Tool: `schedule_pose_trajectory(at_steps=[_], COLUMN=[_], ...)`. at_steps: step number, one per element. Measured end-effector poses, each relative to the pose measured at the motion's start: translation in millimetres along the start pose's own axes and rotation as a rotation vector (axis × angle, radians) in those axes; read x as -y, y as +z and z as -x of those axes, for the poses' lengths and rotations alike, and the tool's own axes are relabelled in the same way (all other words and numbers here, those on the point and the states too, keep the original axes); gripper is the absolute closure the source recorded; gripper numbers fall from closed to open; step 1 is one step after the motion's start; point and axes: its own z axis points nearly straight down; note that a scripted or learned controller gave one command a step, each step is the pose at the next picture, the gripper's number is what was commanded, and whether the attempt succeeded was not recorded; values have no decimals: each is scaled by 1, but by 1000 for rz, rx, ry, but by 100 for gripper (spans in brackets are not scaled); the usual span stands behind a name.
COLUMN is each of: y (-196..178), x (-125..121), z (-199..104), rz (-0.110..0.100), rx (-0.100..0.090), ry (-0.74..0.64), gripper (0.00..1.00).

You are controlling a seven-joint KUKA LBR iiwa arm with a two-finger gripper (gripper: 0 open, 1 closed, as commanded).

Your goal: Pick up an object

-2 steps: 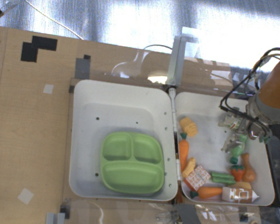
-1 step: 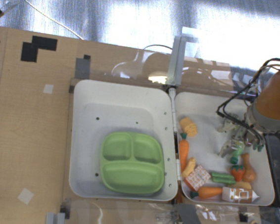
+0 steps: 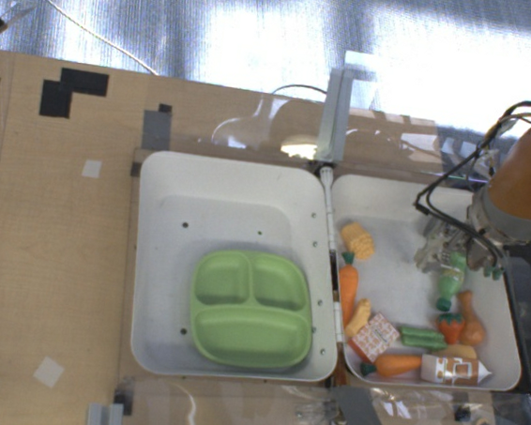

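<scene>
My gripper (image 3: 448,252) hangs low over the upper right part of the right bin (image 3: 392,220), below the orange wrist band. Just under it stands a small green bottle (image 3: 448,286), its top right at the gripper's tip; contact is unclear. Toy food lies around in this bin: a corn cob (image 3: 358,240), a carrot (image 3: 347,284), a yellow piece (image 3: 360,317), a red and white box (image 3: 375,337), a green cucumber (image 3: 422,337), a second carrot (image 3: 397,365), a white bottle (image 3: 454,370), a drumstick (image 3: 470,324) and a red fruit (image 3: 450,326).
The left bin (image 3: 181,207) holds a green divided plate (image 3: 254,307) at its front right. A grey post (image 3: 334,110) stands behind the wall between the bins. Black cables (image 3: 452,184) loop off the wrist above the right bin.
</scene>
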Motion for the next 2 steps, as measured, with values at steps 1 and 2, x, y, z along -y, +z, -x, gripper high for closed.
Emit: schedule_pose_trajectory(at_steps=[1,2], y=[-117,-59], x=[-30,-28], z=[28,-6], rz=[2,3], rx=[-3,-24], ry=[-74,-78], gripper=[100,100])
